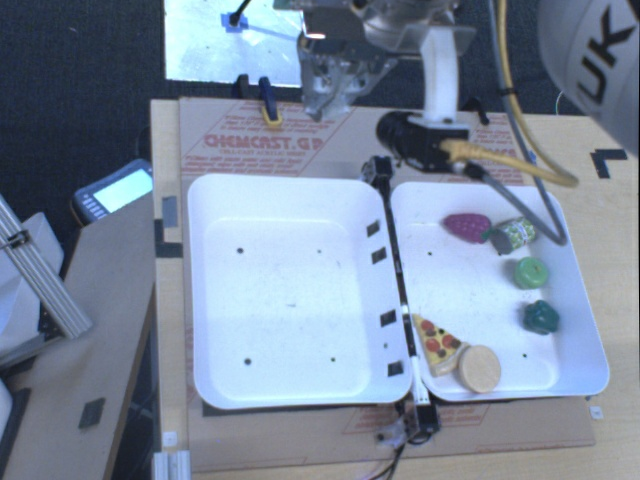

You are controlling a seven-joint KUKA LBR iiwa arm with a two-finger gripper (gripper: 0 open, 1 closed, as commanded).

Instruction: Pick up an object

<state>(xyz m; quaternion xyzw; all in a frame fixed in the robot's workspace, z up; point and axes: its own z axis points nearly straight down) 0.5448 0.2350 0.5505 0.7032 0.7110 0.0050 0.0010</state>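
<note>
Objects for the task lie all in the right bin (585,353), while the left bin (200,368) beside it carries nothing to take. Along the far side of the right bin there is a magenta berry-like toy (466,227), and just beside it a small green and white packet (513,234). Nearer the right wall sit a light green round piece (531,272) and, a little below it, a dark green lump (541,316). At the near left corner a pizza slice toy (436,342) touches a tan round disc (479,368).

The pincer (326,103) hangs high over the far edge of the bench (110,268), behind the left bin and well apart from every toy. Nothing is seen between its tips, but whether it is released or clenched I cannot tell, because the tips are blurred against the cardboard sheet (260,143).

In my judgement the step in hand is the very first one: no object is chosen or approached yet. The next move calls for travelling across to the right bin, stopping above one toy and then descending straight. The berry-like toy or the dark green lump seem easier, since each stands a little free. The pizza slice and disc touch each other and lie near the wall, so the tips may catch there.
</note>
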